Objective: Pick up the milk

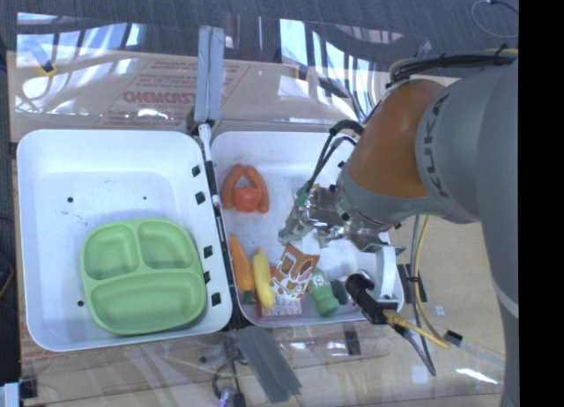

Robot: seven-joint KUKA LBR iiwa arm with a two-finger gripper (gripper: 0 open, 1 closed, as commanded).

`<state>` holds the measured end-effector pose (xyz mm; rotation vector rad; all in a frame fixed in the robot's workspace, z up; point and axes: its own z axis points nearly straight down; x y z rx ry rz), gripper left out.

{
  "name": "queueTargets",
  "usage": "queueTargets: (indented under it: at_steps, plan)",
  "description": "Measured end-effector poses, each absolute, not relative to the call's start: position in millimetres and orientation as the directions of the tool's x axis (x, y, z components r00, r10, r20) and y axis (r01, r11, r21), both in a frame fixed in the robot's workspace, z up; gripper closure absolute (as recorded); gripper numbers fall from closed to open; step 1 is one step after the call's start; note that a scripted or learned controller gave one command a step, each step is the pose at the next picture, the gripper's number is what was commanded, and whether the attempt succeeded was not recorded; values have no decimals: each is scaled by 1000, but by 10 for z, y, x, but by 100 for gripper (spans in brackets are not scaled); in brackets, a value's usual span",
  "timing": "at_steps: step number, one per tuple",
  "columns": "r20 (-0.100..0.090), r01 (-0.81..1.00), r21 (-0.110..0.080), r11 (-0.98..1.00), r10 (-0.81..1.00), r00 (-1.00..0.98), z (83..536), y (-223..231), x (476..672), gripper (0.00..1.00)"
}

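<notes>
The milk carton (pixel 293 279) lies at the near edge of the right-hand bin (pixel 280 154), beside the banana (pixel 262 277), just below the gripper (pixel 310 220) in the view, with its long axis running roughly near-to-far; the gripper's opening cannot be determined.

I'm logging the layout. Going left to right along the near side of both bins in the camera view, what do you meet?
green divided plate → orange carrot → yellow piece → milk carton → small green item
</notes>
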<state>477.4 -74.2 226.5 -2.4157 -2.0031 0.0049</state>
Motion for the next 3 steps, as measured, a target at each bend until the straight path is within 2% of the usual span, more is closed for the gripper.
queueTargets:
  at_steps: [1, 2, 3]
  plan:
    - [0, 983, -5, -185, 983, 185, 2265, -744, 4774, 0]
    - [1, 999, -7, -44, 999, 44, 1059, -1141, 4984, 0]
    - [3, 990, -1, -138, 990, 138, 908, -1203, 4782, 0]
